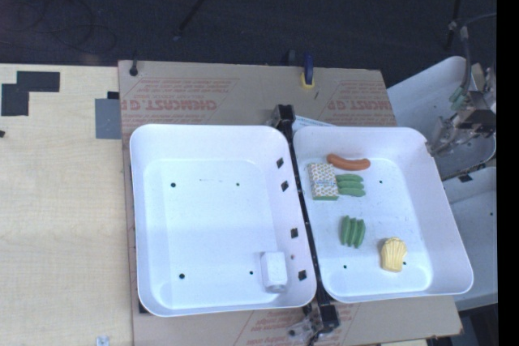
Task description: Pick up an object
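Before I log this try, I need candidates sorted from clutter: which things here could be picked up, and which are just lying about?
Could be picked:
- orange sausage
- checked block
- green pods by the block
- second green pods
- yellow corn piece
- white block in the left bin

Just lying about:
- cardboard sheet
- blue and yellow clamp
- clips between the bins

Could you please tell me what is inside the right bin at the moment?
The right bin holds a sausage, sponge, two green pods, and a yellow piece. Beneath them is hidden.
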You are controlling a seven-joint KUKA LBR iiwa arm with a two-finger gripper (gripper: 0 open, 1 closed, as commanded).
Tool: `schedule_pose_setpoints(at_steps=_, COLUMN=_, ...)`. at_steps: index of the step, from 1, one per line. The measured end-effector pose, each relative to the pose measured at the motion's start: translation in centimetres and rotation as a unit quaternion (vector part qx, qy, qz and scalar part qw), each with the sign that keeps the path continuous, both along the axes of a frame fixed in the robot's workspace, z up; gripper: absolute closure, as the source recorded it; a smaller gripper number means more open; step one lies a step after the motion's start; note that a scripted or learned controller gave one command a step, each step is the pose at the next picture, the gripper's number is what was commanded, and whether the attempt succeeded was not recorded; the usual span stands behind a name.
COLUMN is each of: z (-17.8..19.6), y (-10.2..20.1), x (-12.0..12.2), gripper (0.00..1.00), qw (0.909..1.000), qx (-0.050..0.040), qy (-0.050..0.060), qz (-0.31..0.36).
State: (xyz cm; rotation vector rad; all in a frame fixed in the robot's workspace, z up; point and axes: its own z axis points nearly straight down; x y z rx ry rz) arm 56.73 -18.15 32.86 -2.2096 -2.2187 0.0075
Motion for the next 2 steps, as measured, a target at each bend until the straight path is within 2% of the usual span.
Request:
schedule_pose_setpoints(at_steps=1, z=18.8, y=5.0, x=1.7, gripper=1.00, qw=0.9999, qx=-0.0036, qy=-0.014, qz=0.001)
schedule_pose_setpoints(at_steps=2, z=11.1, y=8.6, x=2.5, gripper=1.00, qw=1.0000, qx=-0.0010, qy=-0.001, qz=0.000)
